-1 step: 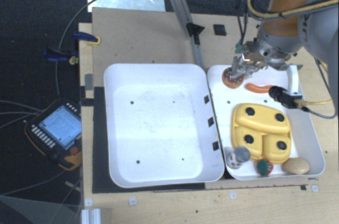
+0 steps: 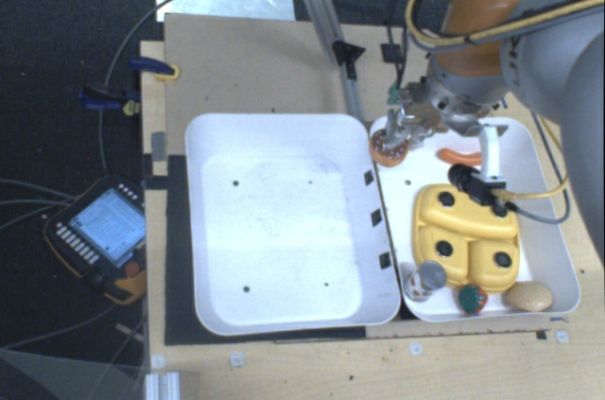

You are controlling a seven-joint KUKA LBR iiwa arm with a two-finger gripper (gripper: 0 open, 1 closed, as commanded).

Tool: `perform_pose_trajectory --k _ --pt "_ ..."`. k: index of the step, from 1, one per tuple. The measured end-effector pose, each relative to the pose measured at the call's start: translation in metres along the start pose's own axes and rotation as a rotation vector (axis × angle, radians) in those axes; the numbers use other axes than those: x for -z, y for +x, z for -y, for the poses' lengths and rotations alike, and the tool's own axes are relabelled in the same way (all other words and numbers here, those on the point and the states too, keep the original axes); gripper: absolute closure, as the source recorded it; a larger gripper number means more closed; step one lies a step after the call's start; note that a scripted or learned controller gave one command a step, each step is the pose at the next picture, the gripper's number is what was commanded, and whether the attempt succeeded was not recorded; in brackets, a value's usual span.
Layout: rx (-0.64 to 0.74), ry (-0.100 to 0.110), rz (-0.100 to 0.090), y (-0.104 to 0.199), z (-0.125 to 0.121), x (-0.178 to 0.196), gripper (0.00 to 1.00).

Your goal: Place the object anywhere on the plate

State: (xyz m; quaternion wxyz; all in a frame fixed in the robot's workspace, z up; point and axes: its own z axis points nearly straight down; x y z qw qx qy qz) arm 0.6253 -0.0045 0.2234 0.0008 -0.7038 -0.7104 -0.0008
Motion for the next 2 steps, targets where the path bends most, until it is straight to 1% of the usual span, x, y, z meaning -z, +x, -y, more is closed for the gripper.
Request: perform_pose_trajectory --k 1,2 --pt "0.001 0.000 -0.001 0.047 0.018 0.009 1.00" --pt "0.000 0.003 0.001 0.085 0.047 -0.001 1.00"
